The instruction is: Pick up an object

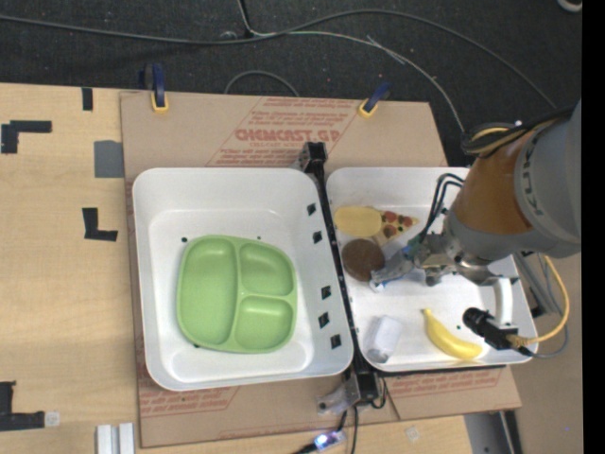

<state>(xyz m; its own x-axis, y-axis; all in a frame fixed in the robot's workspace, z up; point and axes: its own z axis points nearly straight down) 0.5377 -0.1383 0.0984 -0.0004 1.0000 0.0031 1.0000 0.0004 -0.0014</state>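
In the right bin [416, 180] lie a brown round piece [362, 257], a pale yellow piece [356, 220] with a small red and yellow item [397, 222] beside it, a yellow banana [448, 337] and a small clear cup [383, 337]. My gripper [392, 271] reaches in from the right and sits low in the bin, just right of the brown round piece. Its grey fingers [386, 275] point left toward that piece. Nothing is visibly held.
The left bin [151, 253] holds a green divided plate [236, 293]. A black divider [326, 244] runs between the bins. Cardboard [284, 130] lies under both, with clamps at its far edge. A cable loops by the arm on the right.
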